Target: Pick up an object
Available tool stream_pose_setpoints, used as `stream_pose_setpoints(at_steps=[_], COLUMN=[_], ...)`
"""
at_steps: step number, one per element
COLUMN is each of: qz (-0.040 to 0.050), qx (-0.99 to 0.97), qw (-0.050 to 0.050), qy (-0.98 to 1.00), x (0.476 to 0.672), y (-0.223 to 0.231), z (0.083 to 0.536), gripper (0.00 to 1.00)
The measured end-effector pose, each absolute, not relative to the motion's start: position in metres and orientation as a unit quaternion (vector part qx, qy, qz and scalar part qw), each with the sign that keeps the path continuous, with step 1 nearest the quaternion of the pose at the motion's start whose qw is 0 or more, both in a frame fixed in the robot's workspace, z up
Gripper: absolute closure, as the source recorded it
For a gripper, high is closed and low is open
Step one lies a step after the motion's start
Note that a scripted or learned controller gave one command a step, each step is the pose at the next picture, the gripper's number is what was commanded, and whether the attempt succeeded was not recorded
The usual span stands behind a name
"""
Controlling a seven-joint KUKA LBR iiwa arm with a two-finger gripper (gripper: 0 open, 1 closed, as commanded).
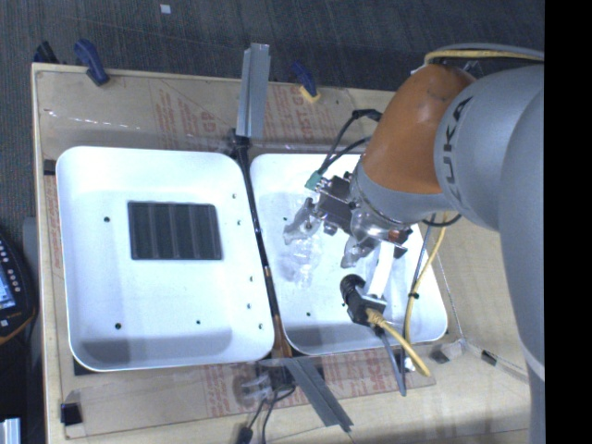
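Two bins side by side: grate [175,230] in left bin [83,276], end effector [301,225] over right bin [319,336].

My wooden bench [139,100] sits on dark carpet [185,7] — blue clamps [91,61] grip its far edge, bright light overhead.

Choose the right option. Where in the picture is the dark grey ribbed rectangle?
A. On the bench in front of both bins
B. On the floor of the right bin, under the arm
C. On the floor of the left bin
C: the dark ribbed rectangle lies flat on the floor of the left bin, while the arm reaches over the right bin.
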State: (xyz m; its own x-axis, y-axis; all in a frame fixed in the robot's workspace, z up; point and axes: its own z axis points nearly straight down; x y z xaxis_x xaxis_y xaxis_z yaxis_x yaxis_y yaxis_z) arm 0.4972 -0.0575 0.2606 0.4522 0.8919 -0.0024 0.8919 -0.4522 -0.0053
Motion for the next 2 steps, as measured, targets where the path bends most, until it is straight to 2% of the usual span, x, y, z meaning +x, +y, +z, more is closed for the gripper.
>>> stream_pose_setpoints(at_steps=[1, 2], qz=[0.0036, 0.0015], qx=[-0.851, -0.809], qw=[0.002, 0.002], qy=[-0.526, -0.588], x=[0.498, 0.5], y=[-0.058, -0.124], z=[0.27, 0.238], gripper=[1.0, 1.0])
